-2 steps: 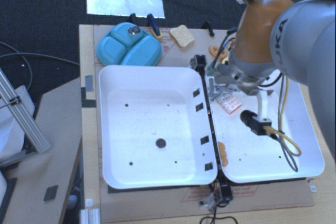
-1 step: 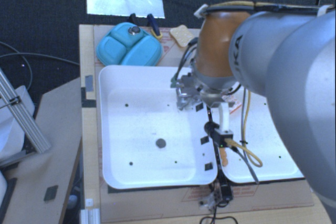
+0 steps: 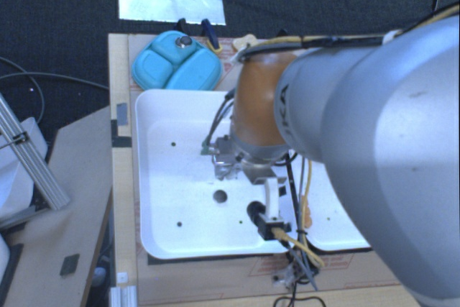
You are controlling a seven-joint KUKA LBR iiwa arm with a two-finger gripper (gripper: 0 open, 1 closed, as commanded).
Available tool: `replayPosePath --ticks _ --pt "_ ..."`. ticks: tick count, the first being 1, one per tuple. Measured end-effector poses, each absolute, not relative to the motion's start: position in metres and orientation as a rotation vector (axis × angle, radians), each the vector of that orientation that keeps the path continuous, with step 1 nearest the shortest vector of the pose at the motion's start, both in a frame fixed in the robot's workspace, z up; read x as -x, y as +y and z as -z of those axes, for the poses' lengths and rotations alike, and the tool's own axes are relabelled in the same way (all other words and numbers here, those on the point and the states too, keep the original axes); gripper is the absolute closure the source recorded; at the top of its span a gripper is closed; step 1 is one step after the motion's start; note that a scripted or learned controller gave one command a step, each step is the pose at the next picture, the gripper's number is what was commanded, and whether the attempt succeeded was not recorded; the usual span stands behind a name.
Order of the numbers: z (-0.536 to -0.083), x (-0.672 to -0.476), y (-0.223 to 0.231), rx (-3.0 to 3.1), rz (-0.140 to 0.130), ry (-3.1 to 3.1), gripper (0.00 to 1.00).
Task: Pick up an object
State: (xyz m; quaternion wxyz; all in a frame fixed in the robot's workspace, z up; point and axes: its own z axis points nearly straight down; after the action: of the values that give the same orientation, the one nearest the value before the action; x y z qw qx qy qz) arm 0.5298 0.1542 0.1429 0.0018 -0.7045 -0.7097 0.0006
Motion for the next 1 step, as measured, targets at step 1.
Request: replayPosePath --ticks 1 --pt "-0.0813 -0.5800 0.1899 2.215 0.004 -2.229 1.00"
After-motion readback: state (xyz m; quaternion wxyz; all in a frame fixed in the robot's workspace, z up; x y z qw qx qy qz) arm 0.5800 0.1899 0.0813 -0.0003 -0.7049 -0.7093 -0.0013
